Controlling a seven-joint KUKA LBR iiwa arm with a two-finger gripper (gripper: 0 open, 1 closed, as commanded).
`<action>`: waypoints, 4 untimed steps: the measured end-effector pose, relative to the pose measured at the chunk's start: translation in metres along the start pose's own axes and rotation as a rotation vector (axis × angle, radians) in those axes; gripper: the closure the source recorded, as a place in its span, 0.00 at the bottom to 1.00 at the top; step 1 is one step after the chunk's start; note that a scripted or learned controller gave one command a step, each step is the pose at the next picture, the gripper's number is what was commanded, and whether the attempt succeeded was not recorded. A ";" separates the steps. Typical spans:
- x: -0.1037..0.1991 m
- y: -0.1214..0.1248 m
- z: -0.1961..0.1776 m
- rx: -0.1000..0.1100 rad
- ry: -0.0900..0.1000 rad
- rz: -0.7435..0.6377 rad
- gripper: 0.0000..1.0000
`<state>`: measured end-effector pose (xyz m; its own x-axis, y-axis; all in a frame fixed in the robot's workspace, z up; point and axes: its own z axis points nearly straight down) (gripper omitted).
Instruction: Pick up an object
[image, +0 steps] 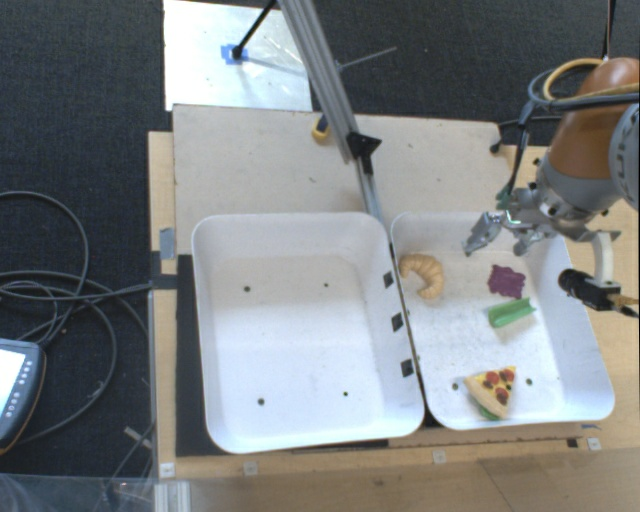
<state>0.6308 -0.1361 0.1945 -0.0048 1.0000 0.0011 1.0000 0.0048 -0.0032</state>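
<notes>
I judge approach underway: the gripper, apparently open and empty, hovers just right of the croissant; next, descend onto it.

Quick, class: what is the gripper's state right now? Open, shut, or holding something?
Gripper: open, holding nothing between its fingers, hovering over the far part of the right shallow white bin, between the tan toy croissant and the purple toy piece.

Both bins white: left bin, right bin. Croissant golden tan. Purple piece, green piece. Pizza slice yellow-orange, red dots, green edge. Table pale beige. Claw metallic grey. Arm orange and grey.
</notes>
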 end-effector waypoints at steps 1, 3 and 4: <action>0.000 0.001 -0.003 -0.004 -0.001 -0.001 0.00; -0.008 -0.005 0.090 0.001 0.000 0.004 0.00; -0.008 -0.004 0.104 -0.003 -0.001 0.003 0.00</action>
<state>0.6266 -0.1437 0.0906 -0.0014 1.0000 -0.0004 1.0000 0.0014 0.0001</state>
